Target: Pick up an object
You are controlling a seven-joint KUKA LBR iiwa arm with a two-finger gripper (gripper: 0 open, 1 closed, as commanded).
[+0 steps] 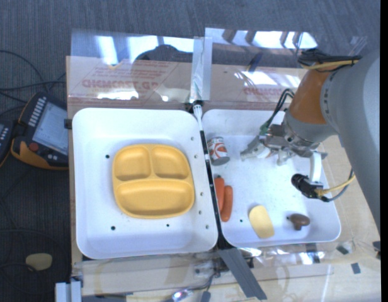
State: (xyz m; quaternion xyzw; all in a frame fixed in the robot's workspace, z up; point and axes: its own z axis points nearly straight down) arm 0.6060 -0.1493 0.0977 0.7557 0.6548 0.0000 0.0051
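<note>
I hold the gripper [264,148] open and empty over the right bin [326,231]. Next I judge it must drop onto the can [217,150] by the bin's left wall.

Little can be read here; the brown cardboard [128,80] lying under clear sheeting beyond the left bin [87,187], well to the left of the tool [269,148] and farther from the near edge of the worktop, carries a line of red printed letters, seen upside down and too blurred by glare to spell out; a shorter run of the same red print shows on the cardboard just beyond the tool, also unreadable; the small can [217,150] just left of the tool has a red and white label whose markings are too small to make out; the handheld pendant [46,131] far to the left shows a lit screen with no legible text.
</note>
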